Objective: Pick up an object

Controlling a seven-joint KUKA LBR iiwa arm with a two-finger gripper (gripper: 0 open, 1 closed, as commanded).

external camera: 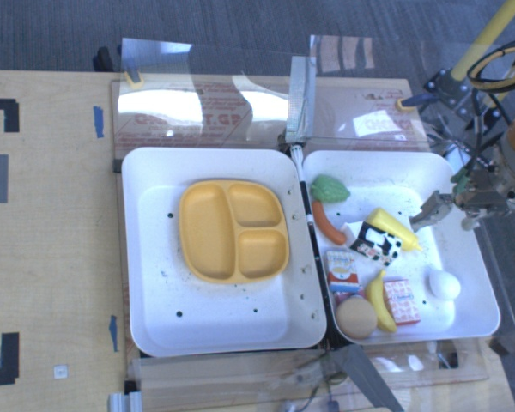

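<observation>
Robot's grey metal claw [422, 213] hovers over the right shallow white plastic bin [479, 264], beside a yellow plastic wedge [391, 229] w/ toy food crowded around; can't tell if it's spread or pinching. Risk: it snags neighbours, grabbing nothing

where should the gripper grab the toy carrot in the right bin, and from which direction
Grip the carrot across the middle of its orange body, coming straight down from above. It lies flat on the floor of the right bin, slanting from its green top toward the small carton. The body is long and narrow, so closing across its width suits two fingers. The bin wall sits close on its left, so I'd keep the approach vertical.
</observation>
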